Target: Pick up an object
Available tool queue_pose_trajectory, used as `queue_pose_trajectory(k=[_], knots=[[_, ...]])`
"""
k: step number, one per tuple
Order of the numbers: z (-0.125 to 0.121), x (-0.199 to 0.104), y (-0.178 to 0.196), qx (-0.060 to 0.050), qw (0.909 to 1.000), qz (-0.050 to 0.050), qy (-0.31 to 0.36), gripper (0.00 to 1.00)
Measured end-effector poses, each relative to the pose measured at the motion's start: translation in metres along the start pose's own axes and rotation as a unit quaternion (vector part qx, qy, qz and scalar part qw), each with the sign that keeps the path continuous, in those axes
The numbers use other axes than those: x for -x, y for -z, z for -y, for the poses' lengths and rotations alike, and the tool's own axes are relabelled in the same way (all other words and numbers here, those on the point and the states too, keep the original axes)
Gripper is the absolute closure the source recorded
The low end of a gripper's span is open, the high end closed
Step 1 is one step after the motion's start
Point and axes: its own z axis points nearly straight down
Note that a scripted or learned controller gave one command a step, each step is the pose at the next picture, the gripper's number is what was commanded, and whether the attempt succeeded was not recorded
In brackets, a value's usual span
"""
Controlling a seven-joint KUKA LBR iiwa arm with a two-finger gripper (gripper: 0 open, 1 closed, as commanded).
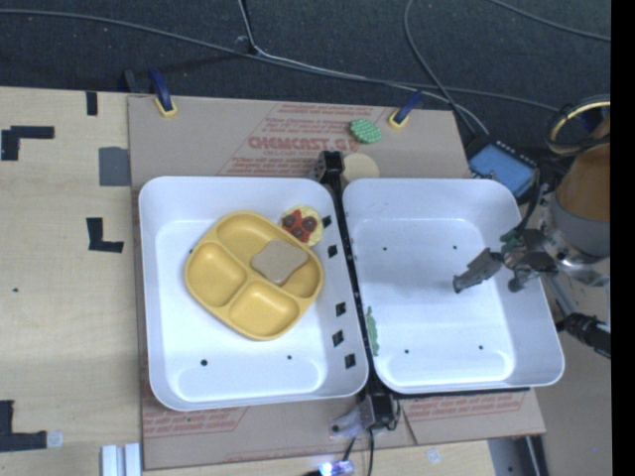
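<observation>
Camera view: two white bins, with the gripper (493, 271) hanging over the right bin (427, 365), its two fingers spread apart with nothing between them. Well off to the jaws' left, in the left bin (179, 375), lies a yellow divided plate (228, 276) carrying a tan slab (279, 261); a small red object (301, 224) sits at the plate's far edge. Best approach, I judge: travel left, centre over the slab, descend vertically, close squarely.

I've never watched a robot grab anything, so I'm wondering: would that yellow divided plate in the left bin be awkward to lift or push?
Probably. The yellow plate looks like stiff, smooth plastic, so it would likely slide rather than bend. It seems wide and shallow, giving fingers only the thin rim. The tan slice resting on it might slip off if the plate tilts.
</observation>
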Motion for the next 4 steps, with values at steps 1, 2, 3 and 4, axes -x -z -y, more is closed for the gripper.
queue_pose_trajectory(k=[1,2,3,4], knots=[[-0.003,-0.001,0.007,0.007,1.0000,0.002,0.002,0.00],[-0.008,0.001,-0.055,0.004,1.0000,0.001,0.002,0.00],[-0.012,0.008,-0.103,0.004,1.0000,0.001,0.002,0.00],[-0.012,0.008,-0.123,0.007,1.0000,0.002,0.002,0.00]])
